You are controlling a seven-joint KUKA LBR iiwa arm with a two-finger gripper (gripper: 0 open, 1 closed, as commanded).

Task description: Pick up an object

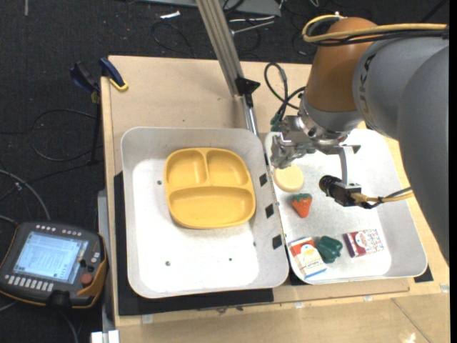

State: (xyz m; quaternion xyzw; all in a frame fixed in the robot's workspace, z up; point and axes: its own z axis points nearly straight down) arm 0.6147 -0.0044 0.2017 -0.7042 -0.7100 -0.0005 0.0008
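- So far, as I read it, nothing is lifted: every object I can see lies on a bin floor, so the pick itself is not yet done.
- I see the end effector (287, 156) low at the top-left corner of the right bin (400, 191), right above the pale round disc (289, 179); that disc looks to me like the likeliest target.
- I cannot tell how the end effector is set; its tip is a dark metal cluster against the bin wall and I can't resolve it, nor whether it touches the disc.
- Just below the disc lies a small orange-red strawberry-like piece (303, 204), near it but apart.
- Along the bin's lower edge I see a small carton with a red print (308, 256), a dark green piece (329, 247) touching or just beside it, and a dark red-and-white box (364, 243) a little to the right.
- A yellow divided plate (210, 188) sits alone in the left bin (143, 263), well apart from the arm.
- What's left, in my judgement: close on something, raise it, and show it clear of the floor.
- The grey arm covers the right bin's upper right part, and a black fitting with a cable (341, 189) hangs over its middle, so whatever is beneath I can't see.
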